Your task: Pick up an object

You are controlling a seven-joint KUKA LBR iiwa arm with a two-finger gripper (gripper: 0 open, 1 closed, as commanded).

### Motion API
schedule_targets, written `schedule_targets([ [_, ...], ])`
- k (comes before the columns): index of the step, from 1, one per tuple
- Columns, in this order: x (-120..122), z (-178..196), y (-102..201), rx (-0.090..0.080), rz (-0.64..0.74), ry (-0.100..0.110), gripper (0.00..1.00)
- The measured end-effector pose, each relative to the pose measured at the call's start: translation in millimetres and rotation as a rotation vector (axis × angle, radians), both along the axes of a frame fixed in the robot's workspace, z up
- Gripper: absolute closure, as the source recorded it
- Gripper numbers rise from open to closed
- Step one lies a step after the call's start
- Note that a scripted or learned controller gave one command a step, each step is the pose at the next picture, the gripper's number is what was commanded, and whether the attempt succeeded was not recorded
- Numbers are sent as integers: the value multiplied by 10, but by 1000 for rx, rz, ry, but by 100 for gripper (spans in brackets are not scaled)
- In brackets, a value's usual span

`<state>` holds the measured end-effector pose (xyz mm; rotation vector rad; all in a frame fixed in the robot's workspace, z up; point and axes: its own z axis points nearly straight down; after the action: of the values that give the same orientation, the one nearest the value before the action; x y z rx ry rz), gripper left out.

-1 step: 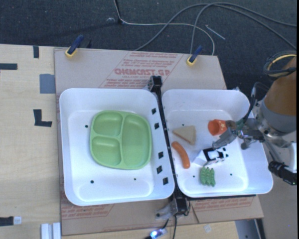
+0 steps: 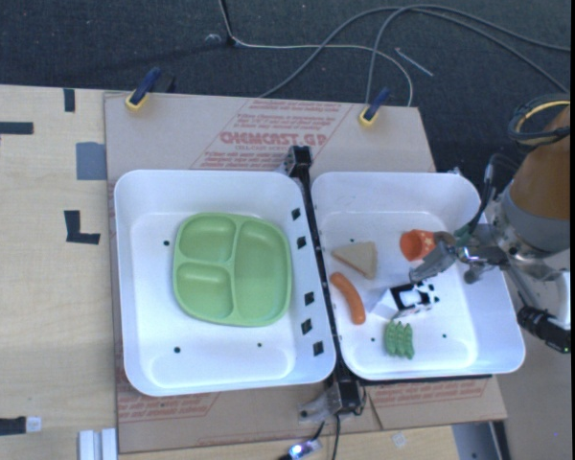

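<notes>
My gripper [image 2: 452,268] hangs over the right part of the right bin [image 2: 460,192]. It is open, with nothing between its two grey fingers. Just left of it and above lies an orange-red object [image 2: 416,243]. A small black-and-white object [image 2: 413,299] sits just below the left finger [image 2: 429,266]. Further left lie a tan wedge [image 2: 356,257] and an orange sausage [image 2: 348,297]. A green bumpy piece [image 2: 398,338] rests near the bin's front wall.
The left bin [image 2: 134,257] holds a green divided plate [image 2: 233,267]. A black divider [image 2: 311,257] runs between the two bins. Cables trail across the dark floor behind the bench. Two clamps [image 2: 142,90] [image 2: 373,108] pin the cardboard's back edge.
</notes>
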<state>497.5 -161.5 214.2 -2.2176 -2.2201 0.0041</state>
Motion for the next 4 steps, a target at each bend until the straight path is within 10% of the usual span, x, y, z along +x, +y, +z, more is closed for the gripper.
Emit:
schedule_targets([
  [3,-9,-1083,78,-8,-3,-15,0],
  [4,15,-980,52,-15,-4,-23,100],
])
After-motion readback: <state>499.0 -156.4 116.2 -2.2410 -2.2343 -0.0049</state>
